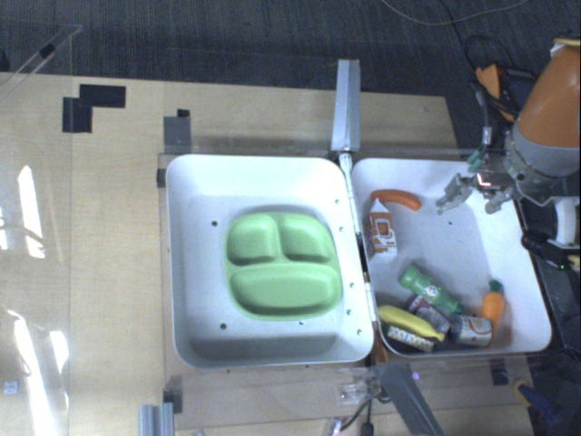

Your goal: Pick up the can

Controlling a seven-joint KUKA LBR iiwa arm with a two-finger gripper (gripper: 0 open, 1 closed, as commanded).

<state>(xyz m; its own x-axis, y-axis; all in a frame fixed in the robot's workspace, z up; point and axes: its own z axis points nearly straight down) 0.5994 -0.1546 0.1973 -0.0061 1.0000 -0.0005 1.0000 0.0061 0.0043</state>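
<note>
Can (471,331) lies on its side in the front corner of the right bin (508,243), near the bottom wall, hemmed in. You'll see the yellow banana (408,323) just to its left, the green bottle (428,291) slanting down toward it from above-left, and the small orange carrot-shaped toy (492,305) just above its right end. Contact between can and neighbours looks likely, though the blur there won't let you confirm it.

Gripper (472,187) hovers over the bin's far right corner, well apart from the can. Its fingers look spread, nothing between them.

Handling, judged from looks only:
- Rigid metal-looking cylinder, so it should take a firm pinch without crushing if it is full; if it is an empty shell, thin walls could dent.
- Smooth printed skin, probably slippery. On its side it will want to roll.
- Weight unknown; treat it as the heaviest item in that pile.

Where to hold: across the round body at mid-length, fingers straddling the axis, one finger on the bin-wall side and one on the carrot side. Room there is tight; you may nudge the carrot toy or the bottle on the way down.

Other items: red sausage (397,198) and small carton (382,232) at the bin's far left; green tray (282,263) in the left bin (191,243).
</note>
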